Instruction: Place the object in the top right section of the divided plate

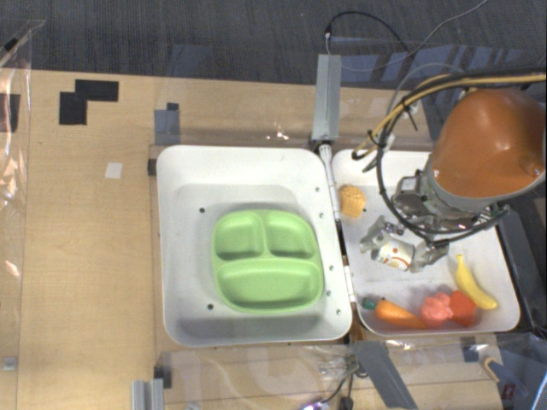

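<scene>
Green plastic divided plate (267, 260) in left white bin (184, 229), top right section bare. Right white bin (506, 314): yellow corn, then gripper (396, 251) low over small white-orange toy (395, 258); grip unclear. Carrot, red fruit, banana nearby. Nothing moved yet.

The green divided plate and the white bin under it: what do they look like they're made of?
Divided plate: probably moulded plastic, matte to satin, judging by its uniform green colour, soft rounded ridges and faint sheen. Left bin: likely smooth white plastic, possibly coated metal; rounded corners, even colour, small dark holes in its floor.
</scene>
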You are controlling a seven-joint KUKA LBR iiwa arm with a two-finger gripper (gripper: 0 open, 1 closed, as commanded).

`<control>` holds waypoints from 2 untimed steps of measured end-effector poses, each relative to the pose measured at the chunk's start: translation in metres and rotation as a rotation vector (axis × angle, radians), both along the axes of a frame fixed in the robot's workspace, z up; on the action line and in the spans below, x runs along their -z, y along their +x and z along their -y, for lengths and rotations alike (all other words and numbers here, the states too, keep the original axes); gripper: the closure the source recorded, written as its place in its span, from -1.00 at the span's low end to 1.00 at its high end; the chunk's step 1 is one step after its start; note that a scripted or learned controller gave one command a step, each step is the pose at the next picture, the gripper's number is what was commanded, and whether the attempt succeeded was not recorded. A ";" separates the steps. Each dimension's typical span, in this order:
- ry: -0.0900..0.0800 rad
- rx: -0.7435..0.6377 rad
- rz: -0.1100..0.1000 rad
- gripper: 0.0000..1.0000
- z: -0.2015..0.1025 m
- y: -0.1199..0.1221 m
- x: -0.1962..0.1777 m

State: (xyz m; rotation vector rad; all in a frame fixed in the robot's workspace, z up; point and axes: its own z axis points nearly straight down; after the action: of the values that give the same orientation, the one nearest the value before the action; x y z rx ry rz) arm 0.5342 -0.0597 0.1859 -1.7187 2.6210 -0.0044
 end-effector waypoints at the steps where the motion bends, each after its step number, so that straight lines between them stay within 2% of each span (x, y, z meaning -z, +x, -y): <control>1: 0.001 -0.203 0.001 1.00 -0.001 0.081 0.000; 2: -0.001 -0.501 -0.001 1.00 -0.046 0.020 0.001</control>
State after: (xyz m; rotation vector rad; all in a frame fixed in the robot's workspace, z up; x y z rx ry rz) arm 0.5544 -0.0139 0.1854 -2.3152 2.1143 -0.0025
